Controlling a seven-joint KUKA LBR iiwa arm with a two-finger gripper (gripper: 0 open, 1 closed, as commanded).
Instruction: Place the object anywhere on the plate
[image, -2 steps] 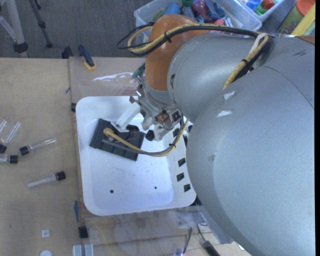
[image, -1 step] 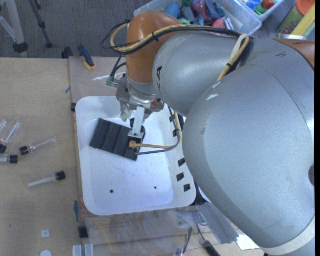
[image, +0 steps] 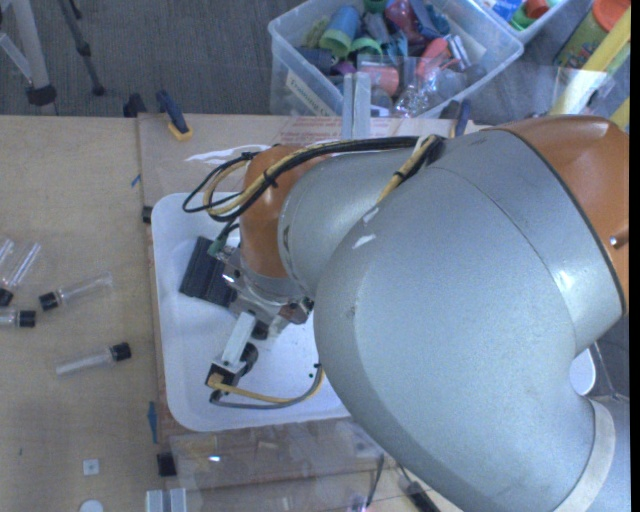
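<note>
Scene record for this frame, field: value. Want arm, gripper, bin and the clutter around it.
arm: grey arm with orange band, reaching in from the right, covering much of the bins
gripper: gripper over the left part of the white bin
bin: white bin, left edge and near corner in view beside the arm
bench left: capped clear tubes lying loose on the wood
behind bench: clear tub full of coloured items
</note>
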